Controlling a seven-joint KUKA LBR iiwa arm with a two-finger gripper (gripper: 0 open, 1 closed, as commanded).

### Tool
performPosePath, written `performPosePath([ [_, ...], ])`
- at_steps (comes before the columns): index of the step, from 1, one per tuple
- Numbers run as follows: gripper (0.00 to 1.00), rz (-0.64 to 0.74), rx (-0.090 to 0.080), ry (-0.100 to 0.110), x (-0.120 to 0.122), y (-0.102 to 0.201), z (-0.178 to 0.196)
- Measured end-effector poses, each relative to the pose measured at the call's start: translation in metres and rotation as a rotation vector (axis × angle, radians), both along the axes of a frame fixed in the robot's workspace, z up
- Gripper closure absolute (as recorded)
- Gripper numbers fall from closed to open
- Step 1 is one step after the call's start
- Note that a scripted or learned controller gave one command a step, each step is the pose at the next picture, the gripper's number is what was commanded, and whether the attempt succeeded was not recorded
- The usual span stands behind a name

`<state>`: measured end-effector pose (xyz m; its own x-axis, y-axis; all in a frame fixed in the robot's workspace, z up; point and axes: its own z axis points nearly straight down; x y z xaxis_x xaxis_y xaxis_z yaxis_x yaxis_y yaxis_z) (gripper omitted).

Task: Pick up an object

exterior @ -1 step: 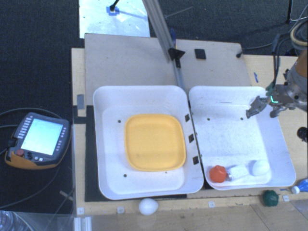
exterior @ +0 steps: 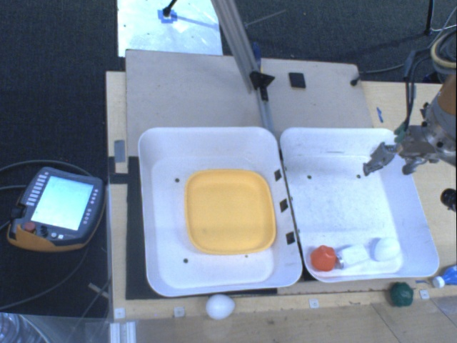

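The gripper [exterior: 393, 161] hangs over the right bin [exterior: 335, 191], near that bin's far right corner. Its two dark fingers [exterior: 376, 161] stand spread apart, with nothing between them, so the pincer is released and grasps no object. The grey wrist behind it reaches in from the right edge of the bench [exterior: 178, 98], with a strip of the orange band [exterior: 448, 98] showing above it.

The things to be picked lie well apart from the gripper, all along the near edge of the right bin. A white ball [exterior: 386, 249] sits toward the near right corner. Just beside it, toward the middle of that edge, lies a white object [exterior: 353, 256] whose form is hard to tell, and touching or nearly touching that is an orange-red ball [exterior: 323, 258] near the near left corner. The rest of the right bin's floor is bare white with faint scuffs.

The left bin [exterior: 161, 191] sits edge to edge with the right one, joined by small black clips. A yellow square plate [exterior: 230, 211] lies flat in its middle.

Outside the bins, a white egg-shaped object [exterior: 220, 306] rests on the bench just off the near edge of the left bin. A dark green ball [exterior: 401, 294] lies on the bench past the near right corner of the right bin. A control pendant [exterior: 55, 208] with a lit screen lies on the dark floor, off the left edge of the bench.
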<state>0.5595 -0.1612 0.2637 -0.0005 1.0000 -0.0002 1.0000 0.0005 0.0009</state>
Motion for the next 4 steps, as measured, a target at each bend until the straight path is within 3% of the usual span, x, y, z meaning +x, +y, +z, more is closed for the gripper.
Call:
performPosePath([
  [1,0.00,0.000,0.001,0.004,0.000,0.010,-0.055],
  [3,0.00,-0.001,0.001,0.004,0.006,0.001,-0.143],
  [4,1.00,0.000,0.000,-0.001,0.007,0.001,-0.131],
])
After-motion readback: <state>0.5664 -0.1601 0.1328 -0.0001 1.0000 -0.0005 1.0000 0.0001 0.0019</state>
